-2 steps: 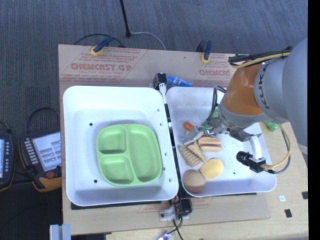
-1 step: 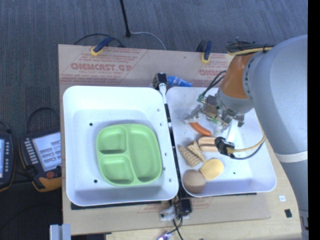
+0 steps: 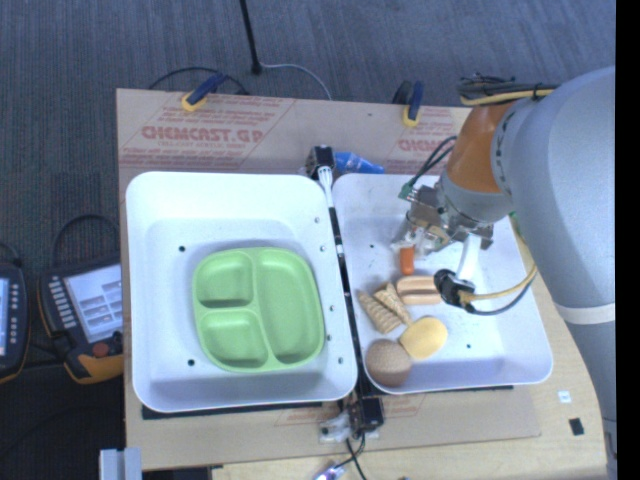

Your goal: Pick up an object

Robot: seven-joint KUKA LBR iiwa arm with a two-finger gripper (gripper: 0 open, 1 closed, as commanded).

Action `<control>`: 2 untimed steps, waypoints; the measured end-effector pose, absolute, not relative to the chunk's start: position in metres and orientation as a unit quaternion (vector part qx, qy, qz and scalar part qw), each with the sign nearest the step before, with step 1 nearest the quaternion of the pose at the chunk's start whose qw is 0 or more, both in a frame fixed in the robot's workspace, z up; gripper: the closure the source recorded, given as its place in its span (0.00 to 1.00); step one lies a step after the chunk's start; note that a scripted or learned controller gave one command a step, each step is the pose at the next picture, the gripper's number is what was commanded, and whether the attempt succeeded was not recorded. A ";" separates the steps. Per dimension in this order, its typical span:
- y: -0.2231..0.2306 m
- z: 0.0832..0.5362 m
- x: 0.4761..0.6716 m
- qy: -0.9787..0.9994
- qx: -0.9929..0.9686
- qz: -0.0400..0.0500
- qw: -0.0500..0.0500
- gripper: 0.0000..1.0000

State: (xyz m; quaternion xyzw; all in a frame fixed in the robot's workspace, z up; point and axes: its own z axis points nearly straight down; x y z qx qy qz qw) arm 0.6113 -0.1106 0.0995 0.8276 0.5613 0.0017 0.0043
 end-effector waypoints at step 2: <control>-0.111 0.108 0.611 0.562 0.827 0.000 0.003 1.00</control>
